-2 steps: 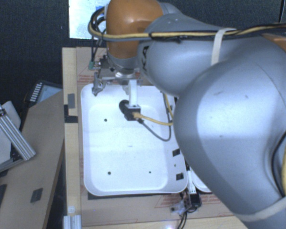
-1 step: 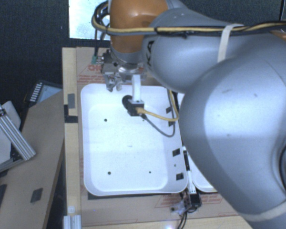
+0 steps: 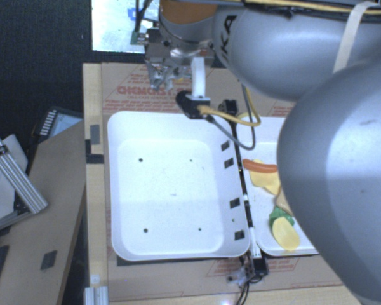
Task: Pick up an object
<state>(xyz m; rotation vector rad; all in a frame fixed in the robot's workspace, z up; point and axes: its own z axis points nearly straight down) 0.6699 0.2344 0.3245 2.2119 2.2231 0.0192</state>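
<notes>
Up near the top middle of the picture is the gripper point(image 3: 160, 81). It hangs from the big grey arm point(image 3: 343, 138), which covers most of the right side. It is small and blurry, so it is hard to tell if it is open or shut, and nothing can be seen pinched in it. It shows just above the top rim of the left bin point(image 3: 114, 170), in front of the brown cardboard point(image 3: 124, 88) with red print that lies under both bins. The things to pick up are all in the right bin point(image 3: 261, 202), at the middle right, well apart from the gripper. An orange stick point(image 3: 260, 166) lies highest there. A yellow piece point(image 3: 267, 180) lies just below it, touching it. Lower down sits a small green thing point(image 3: 280, 215), and a yellow oval point(image 3: 286, 234) lies right under that, close to the bin's bottom rim. The arm hides the rest of this bin.
</notes>
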